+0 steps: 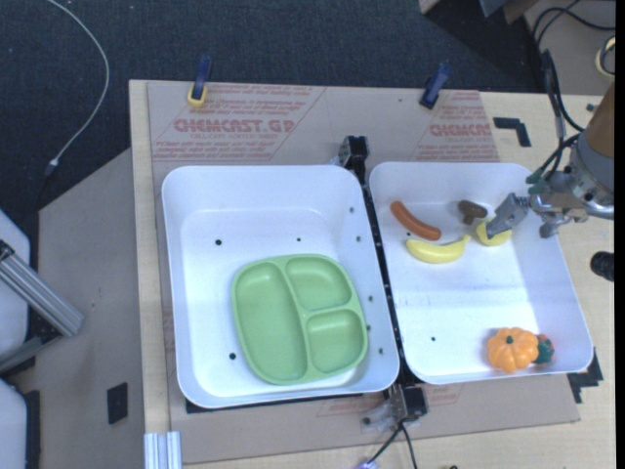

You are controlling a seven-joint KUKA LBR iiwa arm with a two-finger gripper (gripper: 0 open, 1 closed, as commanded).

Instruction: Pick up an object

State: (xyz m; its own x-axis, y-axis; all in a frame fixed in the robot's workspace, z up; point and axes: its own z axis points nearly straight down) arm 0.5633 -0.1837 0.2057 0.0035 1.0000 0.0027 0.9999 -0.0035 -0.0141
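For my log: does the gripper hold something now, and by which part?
Cannot be told. The gripper is just above a small yellow piece in the right bin.

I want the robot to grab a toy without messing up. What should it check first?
1. Toys in the right bin: hot dog, banana, pumpkin: ok.
2. Gripper over that bin, near its far edge: ok.
3. Something held between the fingers: cannot tell.
4. Small yellow piece right under the gripper, possibly a target: cannot tell.
5. Green tray in the left bin, out of the way: ok.
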